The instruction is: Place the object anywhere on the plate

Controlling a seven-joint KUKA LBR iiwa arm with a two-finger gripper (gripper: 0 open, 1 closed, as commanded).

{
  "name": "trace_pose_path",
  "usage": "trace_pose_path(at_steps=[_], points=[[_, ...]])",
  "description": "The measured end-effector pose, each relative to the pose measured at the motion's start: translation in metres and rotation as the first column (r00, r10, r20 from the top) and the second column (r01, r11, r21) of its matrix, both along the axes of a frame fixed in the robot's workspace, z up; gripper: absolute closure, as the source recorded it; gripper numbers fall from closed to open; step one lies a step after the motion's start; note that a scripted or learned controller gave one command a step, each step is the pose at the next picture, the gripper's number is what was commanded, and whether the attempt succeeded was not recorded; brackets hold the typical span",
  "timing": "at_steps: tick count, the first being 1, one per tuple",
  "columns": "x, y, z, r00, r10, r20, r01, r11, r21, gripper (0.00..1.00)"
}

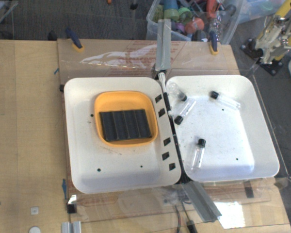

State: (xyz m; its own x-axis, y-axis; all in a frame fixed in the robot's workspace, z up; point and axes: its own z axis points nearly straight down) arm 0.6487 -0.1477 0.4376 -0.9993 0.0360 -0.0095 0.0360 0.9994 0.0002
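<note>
In the left bin (pixel 82 174) the orange plate (pixel 103 101) sits near the middle. A black ridged block (pixel 125 125) lies flat on it, its long axis parallel to the bin's front edge and its ridges running front to back, so for that object the placing looks done. In the right bin (pixel 242 159) lie clear black-capped vials, and the front vial (pixel 199 153) points its cap toward the back edge; if one of these is meant, its round smooth body could roll or slip from a pinch, and the gripper's state I cannot tell.
</note>
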Motion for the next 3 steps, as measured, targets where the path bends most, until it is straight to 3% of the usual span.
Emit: trace_pose_path(at_steps=[1, 2, 3], points=[[0.012, -0.033, -0.001, 0.971, 0.240, 0.002, -0.240, 0.971, -0.003, 1.00], [0.019, -0.076, -0.001, 0.908, 0.419, 0.001, -0.419, 0.908, -0.005, 1.00], [0.020, -0.074, -0.001, 0.751, 0.660, 0.000, -0.660, 0.751, -0.007, 1.00]])
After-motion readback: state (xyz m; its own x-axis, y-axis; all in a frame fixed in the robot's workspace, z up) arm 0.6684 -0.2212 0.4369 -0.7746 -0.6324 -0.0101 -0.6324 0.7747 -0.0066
